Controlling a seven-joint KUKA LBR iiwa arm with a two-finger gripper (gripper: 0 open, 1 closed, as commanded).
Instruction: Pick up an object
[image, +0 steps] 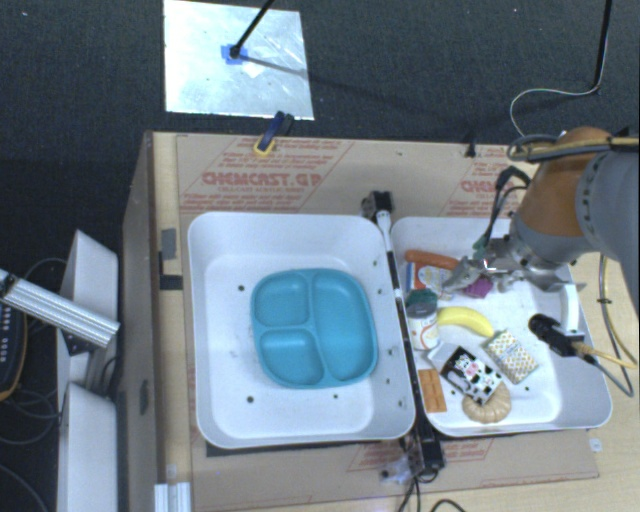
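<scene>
White plastic forms two bins side by side on the tabletop (300, 170). The left bin (215, 300) carries one blue plate (313, 328) with three compartments, and the right bin (590, 400) carries the loose things.

Counted there:
- one orange sausage (432, 258)
- one purple piece (481, 288)
- one green piece (422, 300)
- one banana (465, 320)
- one white round piece (425, 335)
- one patterned block (510, 356)
- one black-and-white box (470, 372)
- one tan ring (488, 405)
- one orange slab (432, 390)

The pincer (463, 275) hangs low over the far half of the right bin, on the arm (570, 200) that reaches in from the view's right. Whether it is wide or narrow I cannot tell.

The purple piece lies just beside the pincer on its near side, too small to give a long axis. The sausage lies just to the view's left of the pincer, its long axis across the bin, one end by the wall between the bins and the other toward the pincer. The banana is near, on the camera's side, its long axis also across the bin and its right end dipping nearer.

The green piece sits by the banana's left end, close to the wall between the bins. Block, box and ring crowd the near part of the bin, close together; the slab lies beside the box at the view's left
</scene>
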